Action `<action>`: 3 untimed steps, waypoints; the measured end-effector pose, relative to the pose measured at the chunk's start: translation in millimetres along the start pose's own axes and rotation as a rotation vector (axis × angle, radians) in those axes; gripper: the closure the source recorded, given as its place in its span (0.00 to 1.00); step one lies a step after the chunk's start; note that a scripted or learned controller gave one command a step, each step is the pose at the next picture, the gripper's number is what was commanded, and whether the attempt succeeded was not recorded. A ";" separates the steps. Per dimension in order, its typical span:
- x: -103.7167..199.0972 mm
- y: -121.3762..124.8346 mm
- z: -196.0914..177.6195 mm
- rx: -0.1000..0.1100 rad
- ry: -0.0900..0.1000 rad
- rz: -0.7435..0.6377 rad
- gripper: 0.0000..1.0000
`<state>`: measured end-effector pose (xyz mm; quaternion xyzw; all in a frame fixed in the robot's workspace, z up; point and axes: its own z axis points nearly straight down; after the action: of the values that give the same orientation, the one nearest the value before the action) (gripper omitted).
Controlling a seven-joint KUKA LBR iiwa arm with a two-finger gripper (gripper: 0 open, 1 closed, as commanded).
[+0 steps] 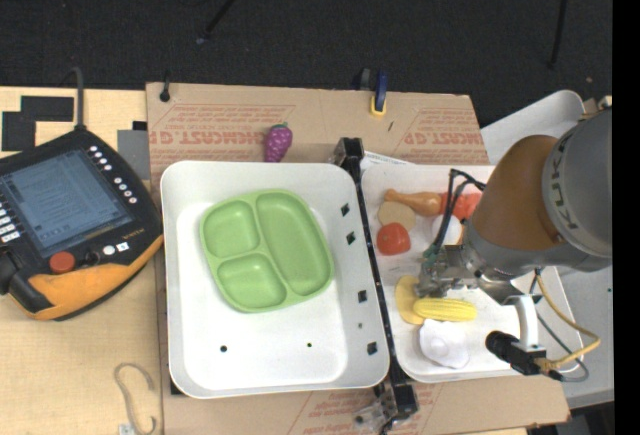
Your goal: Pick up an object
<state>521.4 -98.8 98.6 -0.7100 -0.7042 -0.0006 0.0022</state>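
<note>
The right bin [560, 308] holds several toy foods. A yellow corn cob [444, 309] lies near the front, beside another yellow piece [405, 297]. A white lump [444, 343] sits in front of the corn. A red tomato [393, 239] and a tan drumstick [412, 202] lie farther back, along with a pale slice [396, 216] and a red piece [463, 204]. My gripper [438, 275] hangs low in this bin, just behind the corn cob and right of the tomato. The arm's wrist hides the middle of the bin.
The left bin [190, 323] carries a green three-part plate [266, 249]. A purple grape bunch [277, 141] lies on the cardboard behind it. A teach pendant [70, 213] rests to the far left. A black divider [365, 273] runs between the bins.
</note>
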 end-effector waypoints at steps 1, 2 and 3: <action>-0.2 -2.1 -41.9 -0.002 -0.004 -0.005 1.00; 0.3 -2.8 -104.8 -0.005 -0.004 -0.008 1.00; -0.5 -2.4 -130.1 -0.003 -0.004 -0.008 1.00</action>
<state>519.3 -99.9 228.7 -0.7073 -0.7069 -0.0003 -0.0001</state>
